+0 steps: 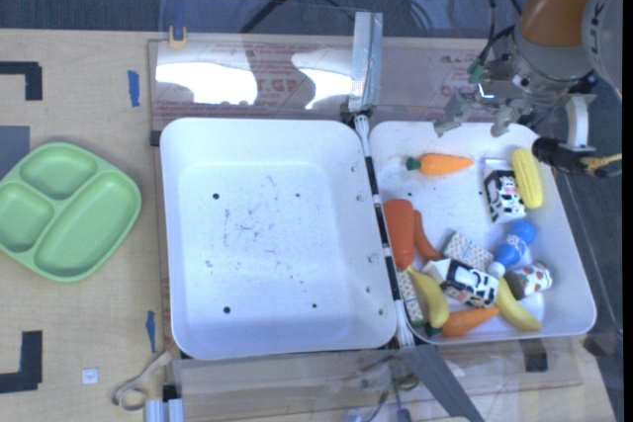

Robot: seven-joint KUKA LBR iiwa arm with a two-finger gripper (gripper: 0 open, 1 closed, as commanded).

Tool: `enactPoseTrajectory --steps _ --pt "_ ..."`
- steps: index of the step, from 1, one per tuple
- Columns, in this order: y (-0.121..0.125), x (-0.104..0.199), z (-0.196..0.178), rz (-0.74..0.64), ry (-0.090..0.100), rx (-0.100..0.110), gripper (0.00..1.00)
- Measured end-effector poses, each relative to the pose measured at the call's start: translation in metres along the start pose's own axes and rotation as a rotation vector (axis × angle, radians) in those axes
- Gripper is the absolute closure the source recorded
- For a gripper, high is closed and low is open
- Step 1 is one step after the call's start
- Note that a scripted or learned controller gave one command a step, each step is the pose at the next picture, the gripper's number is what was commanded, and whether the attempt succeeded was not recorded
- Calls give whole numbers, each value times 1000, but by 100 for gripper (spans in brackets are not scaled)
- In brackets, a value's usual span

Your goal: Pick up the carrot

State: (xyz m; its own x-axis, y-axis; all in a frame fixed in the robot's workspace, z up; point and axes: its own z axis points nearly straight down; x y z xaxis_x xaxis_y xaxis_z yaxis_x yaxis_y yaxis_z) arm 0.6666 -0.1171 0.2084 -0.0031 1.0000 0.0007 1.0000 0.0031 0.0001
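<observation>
The hand (473,122) hangs spread above the carrot (439,164), its arm cut off.

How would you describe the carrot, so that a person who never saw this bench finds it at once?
Look at the right white bin, the one crowded with toys. The carrot lies alone near its far edge, just below the claw, apart from the pile at the near end. It is short and orange with a green tip pointing left; the ear of corn to its right is yellow.
</observation>
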Motion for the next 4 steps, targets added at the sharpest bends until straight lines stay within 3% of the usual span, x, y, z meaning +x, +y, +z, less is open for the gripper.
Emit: enactPoseTrajectory --steps 1,2,3,4 --pt "3 -9 108 -104 -2 -11 0" --pt "-27 -3 123 -92 0 -1 0" --pt "1 2 114 -234 -2 -5 0" --pt "2 2 103 -234 -3 -9 100"
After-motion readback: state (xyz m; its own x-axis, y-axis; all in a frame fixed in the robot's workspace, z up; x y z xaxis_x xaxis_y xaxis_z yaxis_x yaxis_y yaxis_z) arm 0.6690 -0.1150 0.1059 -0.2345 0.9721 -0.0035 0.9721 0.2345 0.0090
